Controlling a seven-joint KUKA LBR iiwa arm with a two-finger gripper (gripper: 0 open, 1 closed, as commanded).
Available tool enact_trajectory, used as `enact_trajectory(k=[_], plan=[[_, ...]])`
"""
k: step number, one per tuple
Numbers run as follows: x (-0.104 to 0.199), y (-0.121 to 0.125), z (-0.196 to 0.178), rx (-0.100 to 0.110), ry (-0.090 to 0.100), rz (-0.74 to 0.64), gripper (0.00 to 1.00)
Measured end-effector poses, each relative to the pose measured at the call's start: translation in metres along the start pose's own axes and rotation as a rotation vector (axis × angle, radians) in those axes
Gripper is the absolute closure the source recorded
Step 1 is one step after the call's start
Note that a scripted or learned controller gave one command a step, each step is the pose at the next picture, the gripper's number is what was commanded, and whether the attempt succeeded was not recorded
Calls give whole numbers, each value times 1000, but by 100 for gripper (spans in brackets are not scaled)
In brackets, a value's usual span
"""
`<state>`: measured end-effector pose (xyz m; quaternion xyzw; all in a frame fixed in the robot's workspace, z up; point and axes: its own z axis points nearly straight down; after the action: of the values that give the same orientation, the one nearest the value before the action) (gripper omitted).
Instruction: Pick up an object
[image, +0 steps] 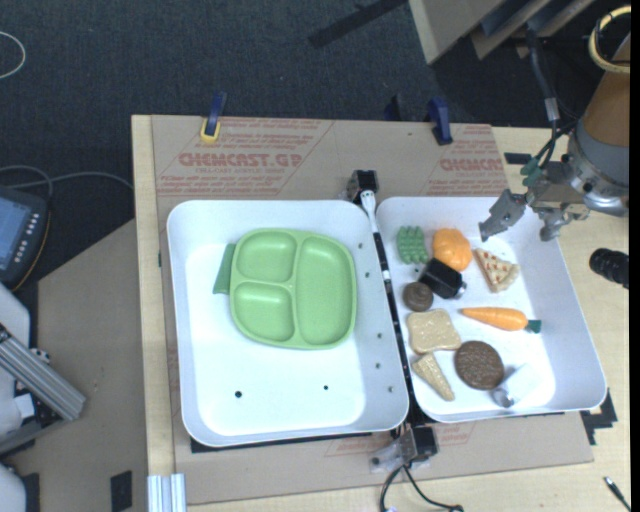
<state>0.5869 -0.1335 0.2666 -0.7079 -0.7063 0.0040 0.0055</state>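
Observation:
My gripper (523, 222) hovers over the far right part of the right bin (575, 330), with its fingers (497, 218) spread open and nothing between them. Just below and to its left lies a triangular pizza slice (495, 268). Beside that are an orange fruit (452, 248), a black block (441, 278) and a green ridged piece (411, 243). Nearer the front lie a carrot (493, 318), a small brown ball (418, 296), a bread slice (432, 331), a round brown cookie (480, 364) and a pale wedge (434, 375).
The left bin (200, 390) holds a green divided plate (295, 288). A black divider strip (383, 280) runs between the two bins. A small grey item (503, 396) rests by the right bin's front rim.

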Motion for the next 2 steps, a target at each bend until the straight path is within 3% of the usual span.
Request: enact_trajectory(k=[1, 2], plan=[[0, 2, -7, -13, -2, -3, 0], [6, 11, 46, -8, -1, -4, 0]])
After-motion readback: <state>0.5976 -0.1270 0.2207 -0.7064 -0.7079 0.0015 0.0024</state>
